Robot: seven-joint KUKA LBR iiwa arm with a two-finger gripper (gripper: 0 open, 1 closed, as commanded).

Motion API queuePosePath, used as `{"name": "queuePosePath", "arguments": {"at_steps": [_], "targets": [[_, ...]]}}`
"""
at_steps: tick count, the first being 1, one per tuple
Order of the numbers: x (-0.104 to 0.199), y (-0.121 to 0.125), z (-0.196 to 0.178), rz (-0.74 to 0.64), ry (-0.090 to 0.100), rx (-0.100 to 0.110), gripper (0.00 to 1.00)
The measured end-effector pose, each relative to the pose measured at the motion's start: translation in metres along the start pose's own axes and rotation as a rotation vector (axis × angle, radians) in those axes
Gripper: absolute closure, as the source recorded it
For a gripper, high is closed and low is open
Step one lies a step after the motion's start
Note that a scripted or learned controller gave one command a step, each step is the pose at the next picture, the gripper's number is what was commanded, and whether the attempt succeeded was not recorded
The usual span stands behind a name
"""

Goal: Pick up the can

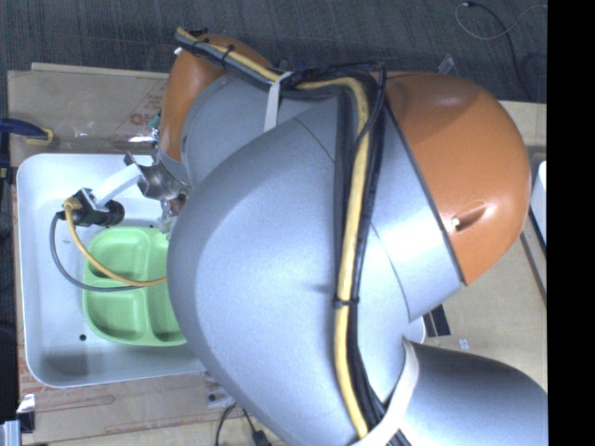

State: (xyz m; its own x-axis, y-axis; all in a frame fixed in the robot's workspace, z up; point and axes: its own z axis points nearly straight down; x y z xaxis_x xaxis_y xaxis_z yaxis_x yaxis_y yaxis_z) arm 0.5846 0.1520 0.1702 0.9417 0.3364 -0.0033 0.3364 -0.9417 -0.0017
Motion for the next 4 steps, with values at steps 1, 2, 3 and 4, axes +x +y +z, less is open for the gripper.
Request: {"name": "queuePosePath", "arguments": {"at_steps": [1,2,3,4], "targets": [[0.0,0.0,-0.009,-0.006,-0.001,-0.001,1.0],[0.012,0.022,-0.216,-0.129,0.002,0.0,1.0],[-0.001,0.061,-0.236,0.044,0.004,-0.003,1.0],[-0.014,0.114,-0.238,-0.008,-0.003,0.0,1.0]]}}
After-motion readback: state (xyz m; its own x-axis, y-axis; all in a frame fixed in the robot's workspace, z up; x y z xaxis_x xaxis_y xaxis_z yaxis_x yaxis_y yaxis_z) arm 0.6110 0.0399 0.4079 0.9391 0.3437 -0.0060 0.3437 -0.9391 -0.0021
